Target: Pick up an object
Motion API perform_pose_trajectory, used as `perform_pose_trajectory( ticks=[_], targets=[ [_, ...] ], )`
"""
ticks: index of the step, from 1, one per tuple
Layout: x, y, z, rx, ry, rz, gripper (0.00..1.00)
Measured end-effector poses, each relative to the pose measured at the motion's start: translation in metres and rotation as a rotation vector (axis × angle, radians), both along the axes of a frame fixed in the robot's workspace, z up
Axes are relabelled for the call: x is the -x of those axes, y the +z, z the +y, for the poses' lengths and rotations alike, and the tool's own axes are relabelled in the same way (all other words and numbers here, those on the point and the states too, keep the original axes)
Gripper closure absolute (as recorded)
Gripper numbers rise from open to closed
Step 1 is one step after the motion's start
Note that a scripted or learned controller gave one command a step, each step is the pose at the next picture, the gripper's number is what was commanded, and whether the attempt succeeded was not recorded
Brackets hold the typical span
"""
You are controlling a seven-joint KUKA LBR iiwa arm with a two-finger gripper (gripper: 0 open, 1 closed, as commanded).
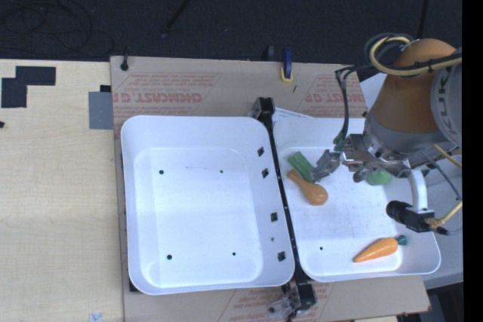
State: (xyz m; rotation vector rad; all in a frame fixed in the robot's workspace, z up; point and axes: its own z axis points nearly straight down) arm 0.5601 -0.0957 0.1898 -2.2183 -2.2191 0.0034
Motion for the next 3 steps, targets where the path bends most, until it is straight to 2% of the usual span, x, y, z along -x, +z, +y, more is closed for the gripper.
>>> perform_pose_trajectory(
  ticks=[1, 2, 3],
  targets=[
    [-0.032, -0.057, 0.012, 0.001, 0.001, -0.002, 0.00],
    [-0.016, -0.104, -0.047, 0.001, -0.003, 0.001, 0.00],
    [-0.016, -0.093, -0.047, -0.001, -0.007, 0.002, 1.00]
  ],
)
